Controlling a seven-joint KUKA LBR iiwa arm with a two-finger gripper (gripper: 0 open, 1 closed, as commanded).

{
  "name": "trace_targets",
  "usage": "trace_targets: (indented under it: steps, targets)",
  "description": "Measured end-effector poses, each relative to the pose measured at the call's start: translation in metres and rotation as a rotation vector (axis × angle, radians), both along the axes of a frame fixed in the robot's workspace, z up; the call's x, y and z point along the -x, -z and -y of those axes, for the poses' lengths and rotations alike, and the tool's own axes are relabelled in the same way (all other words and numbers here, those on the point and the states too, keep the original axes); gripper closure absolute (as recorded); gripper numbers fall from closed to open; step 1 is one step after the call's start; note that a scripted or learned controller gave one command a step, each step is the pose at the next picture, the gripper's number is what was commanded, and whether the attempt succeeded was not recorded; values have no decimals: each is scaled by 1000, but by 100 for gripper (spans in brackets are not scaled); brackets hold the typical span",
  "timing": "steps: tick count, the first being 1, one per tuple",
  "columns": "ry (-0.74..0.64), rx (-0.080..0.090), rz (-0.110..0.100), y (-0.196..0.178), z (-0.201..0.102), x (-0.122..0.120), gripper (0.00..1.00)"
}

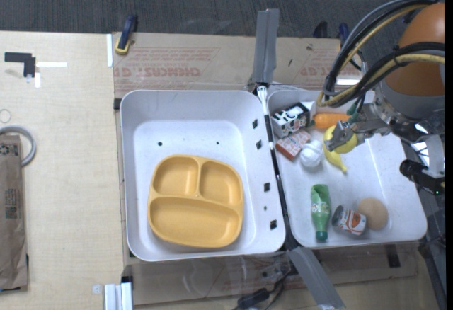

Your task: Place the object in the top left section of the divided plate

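A yellow divided plate [196,201] lies in the left bin [141,124], with two small sections at its far side and one large section nearer the front. My gripper [345,134] is low over the right bin [396,181], right at the upper end of a yellow banana [335,151]. The wrist and cables hide where the gripper meets the banana. The plate holds nothing.
The right bin also holds a black-and-white toy [291,118], an orange carrot [328,119], a red-and-white packet [292,146], a white ball [311,155], a green bottle [320,211], a small can [349,221] and a brown round object [374,212]. A grey divider post [266,54] stands between the bins.
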State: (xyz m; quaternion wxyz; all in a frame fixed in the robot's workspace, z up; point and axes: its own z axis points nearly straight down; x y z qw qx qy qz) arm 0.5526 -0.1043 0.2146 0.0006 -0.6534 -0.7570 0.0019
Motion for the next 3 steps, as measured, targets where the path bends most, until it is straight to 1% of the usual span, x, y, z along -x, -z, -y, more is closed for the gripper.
trace_targets:
  steps: [1, 2, 3]
  targets:
    - [31, 0, -2, 25, -81, -17, 100]
    - [-226, -1, -1, 25, -135, 48, 100]
    - [-185, 0, -4, 91, -229, 36, 100]
